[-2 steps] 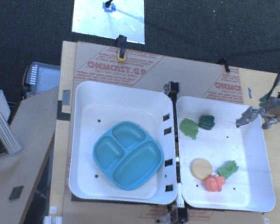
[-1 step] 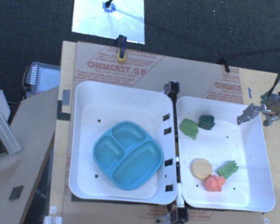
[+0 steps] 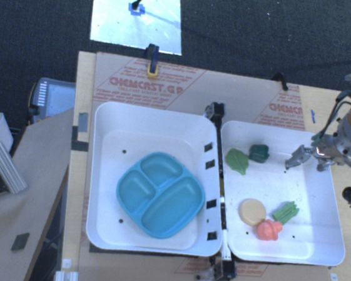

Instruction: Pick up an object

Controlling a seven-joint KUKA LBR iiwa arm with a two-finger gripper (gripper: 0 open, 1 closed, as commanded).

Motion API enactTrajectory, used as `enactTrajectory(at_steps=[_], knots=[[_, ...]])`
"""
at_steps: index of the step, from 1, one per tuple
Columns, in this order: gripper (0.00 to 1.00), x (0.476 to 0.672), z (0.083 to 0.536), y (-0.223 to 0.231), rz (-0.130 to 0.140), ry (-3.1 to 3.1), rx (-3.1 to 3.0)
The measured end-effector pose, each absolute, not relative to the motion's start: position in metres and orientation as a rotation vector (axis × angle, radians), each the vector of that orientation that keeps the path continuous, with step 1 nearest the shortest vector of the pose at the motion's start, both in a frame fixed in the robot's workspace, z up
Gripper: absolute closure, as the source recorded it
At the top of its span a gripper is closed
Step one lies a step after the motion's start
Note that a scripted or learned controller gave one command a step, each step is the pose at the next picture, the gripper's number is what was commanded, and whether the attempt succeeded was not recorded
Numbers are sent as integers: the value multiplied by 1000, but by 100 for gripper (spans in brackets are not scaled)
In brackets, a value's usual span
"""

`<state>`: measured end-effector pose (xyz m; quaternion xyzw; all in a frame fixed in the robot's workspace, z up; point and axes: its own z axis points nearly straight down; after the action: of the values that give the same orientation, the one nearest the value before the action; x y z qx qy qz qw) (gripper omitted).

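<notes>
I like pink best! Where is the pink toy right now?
The pink toy lies in the right bin, near its front edge. It touches the tan round piece on its left, and the light green toy sits just behind it.

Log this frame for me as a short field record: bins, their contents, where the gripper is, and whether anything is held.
left bin: blue divided plate
right bin: dark green toy, light green toy, tan disc, green ridged toy, pink toy
touching: the pink toy lies against the tan disc and close to the green ridged toy; the two green toys at the far end sit side by side
gripper: over the right bin's far right part, apart from every toy
held: nothing seen between the fingers
task state: no object picked up yet
</notes>
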<state>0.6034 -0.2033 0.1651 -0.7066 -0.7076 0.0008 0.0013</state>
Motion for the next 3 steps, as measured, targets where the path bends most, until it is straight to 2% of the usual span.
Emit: enactTrajectory(at_steps=[1, 2, 3], knots=[[0, 604, 106, -194, 2, -2225, -2215], [0, 604, 84, -194, 0, -2226, -2217], [100, 606, 96, -194, -3, -2231, -2218]])
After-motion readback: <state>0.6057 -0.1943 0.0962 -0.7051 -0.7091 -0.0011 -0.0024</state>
